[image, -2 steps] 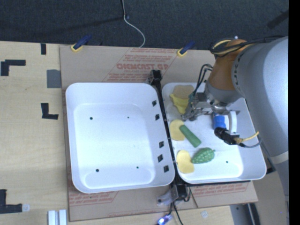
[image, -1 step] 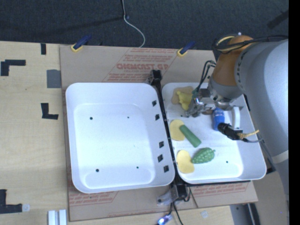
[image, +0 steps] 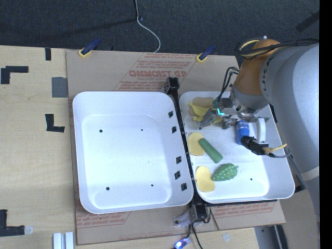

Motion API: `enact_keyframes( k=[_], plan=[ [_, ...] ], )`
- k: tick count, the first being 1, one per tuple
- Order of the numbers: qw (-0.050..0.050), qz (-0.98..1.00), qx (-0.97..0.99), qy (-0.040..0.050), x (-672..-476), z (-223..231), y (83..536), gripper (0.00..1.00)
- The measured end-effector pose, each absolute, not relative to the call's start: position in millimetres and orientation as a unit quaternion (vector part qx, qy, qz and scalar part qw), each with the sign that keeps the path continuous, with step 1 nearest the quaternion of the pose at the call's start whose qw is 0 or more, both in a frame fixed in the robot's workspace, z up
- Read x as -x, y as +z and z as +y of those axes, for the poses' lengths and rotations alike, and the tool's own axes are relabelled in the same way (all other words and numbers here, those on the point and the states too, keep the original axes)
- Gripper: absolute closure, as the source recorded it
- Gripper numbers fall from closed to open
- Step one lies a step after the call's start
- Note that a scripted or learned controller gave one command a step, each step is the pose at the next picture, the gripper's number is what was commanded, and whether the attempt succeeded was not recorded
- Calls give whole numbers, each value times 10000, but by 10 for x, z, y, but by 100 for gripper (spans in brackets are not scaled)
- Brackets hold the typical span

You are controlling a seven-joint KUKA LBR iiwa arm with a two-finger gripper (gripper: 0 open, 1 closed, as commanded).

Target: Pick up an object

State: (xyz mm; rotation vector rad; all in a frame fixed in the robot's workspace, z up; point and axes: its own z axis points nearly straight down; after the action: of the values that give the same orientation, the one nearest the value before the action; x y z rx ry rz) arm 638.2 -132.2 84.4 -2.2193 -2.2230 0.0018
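One fixed camera above the desk [image: 31, 139], looking down at a slant on both bins.

The view faces down and slightly forward across the desk, so the far edge and a strip of dark floor covering [image: 78, 9] fill the top of the frame while the near edge runs along the bottom. It stands far enough off to take in the left bin [image: 83, 108] whole and the right bin [image: 280, 185] nearly whole, side by side at mid-frame, with the cardboard sheet [image: 150, 71] under them. The grey arm [image: 295, 108] enters from the right and looms large there, being nearer the lens than the bins, and covers part of the right bin's far corner.
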Motion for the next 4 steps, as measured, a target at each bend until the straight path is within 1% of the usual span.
enact_keyframes(
  k=[1, 2, 3, 4],
  plan=[
    [79, -7091, 7050, 86, -6646, -1132, 818, 0],
    [107, -7077, 7064, 112, -6617, -1141, 894, 100],
    [-57, -7085, 7057, -51, -5916, -755, 4070, 100],
    [-65, -7096, 7045, -61, -6052, -317, 5445, 100]
  ],
)
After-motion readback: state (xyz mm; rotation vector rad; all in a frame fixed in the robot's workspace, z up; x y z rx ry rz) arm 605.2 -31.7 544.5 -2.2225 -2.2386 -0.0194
